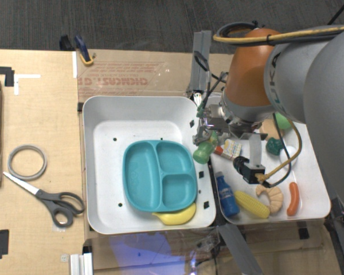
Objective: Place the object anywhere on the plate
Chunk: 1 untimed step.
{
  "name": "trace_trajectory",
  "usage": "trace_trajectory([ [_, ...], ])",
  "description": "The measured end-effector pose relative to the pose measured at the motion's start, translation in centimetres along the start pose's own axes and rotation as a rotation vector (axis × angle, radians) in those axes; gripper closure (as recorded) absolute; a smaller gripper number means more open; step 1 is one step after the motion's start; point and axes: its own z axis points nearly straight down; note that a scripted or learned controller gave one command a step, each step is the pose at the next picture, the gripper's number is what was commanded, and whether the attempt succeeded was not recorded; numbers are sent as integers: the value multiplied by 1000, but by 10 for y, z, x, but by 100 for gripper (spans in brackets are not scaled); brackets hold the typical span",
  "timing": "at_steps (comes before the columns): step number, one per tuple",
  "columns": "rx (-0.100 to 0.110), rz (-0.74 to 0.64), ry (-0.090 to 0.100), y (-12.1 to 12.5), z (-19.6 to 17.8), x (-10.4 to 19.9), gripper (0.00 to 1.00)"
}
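Reaching from the right, the grey-and-orange arm [286, 56] hangs above the teal sectioned plate [159, 175]; its gripper [205, 135] appears closed on a small green round object [203, 152] over the bin divider. Released here, it could miss the plate's right rim.

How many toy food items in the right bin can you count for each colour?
Green: 3, one at the jaws, one by the arm, one teal
Yellow: 1, corn
Orange-red: 1, sausage
Tan: 1, croissant
Blue: 1, bottle
Total: 7
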Motion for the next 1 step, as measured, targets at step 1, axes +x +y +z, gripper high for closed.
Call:
trace_trajectory([
  [1, 1, 1, 0, 0, 0, 0, 0],
])
